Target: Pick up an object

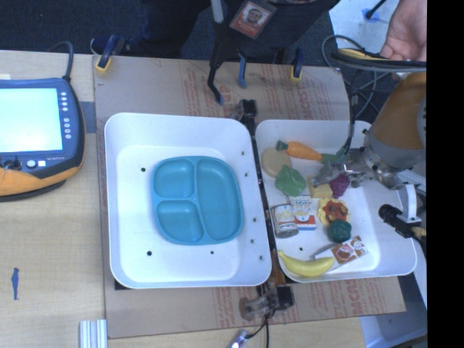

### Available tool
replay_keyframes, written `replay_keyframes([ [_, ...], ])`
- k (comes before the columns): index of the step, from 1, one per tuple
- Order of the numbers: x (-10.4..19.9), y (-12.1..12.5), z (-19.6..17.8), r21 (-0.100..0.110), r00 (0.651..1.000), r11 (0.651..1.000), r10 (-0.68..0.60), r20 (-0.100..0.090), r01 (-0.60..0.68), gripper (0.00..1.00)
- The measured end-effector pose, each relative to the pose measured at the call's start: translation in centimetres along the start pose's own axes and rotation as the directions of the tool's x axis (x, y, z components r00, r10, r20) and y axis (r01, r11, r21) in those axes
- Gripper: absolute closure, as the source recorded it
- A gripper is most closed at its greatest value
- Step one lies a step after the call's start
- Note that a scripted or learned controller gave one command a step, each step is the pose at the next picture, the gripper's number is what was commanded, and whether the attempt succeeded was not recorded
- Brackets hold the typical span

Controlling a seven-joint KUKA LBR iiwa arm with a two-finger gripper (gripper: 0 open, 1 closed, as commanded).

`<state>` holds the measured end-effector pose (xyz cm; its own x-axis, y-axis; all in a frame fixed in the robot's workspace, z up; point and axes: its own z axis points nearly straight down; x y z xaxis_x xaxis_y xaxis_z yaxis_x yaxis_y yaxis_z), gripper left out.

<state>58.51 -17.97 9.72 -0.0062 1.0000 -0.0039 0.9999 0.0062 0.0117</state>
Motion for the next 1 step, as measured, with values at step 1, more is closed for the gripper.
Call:
replay_keyframes([
  [1, -0.01, -0.44, -0.67, 0.013, 1.0, 1.0, -0.001, -0.001, 0.001, 1.0],
])
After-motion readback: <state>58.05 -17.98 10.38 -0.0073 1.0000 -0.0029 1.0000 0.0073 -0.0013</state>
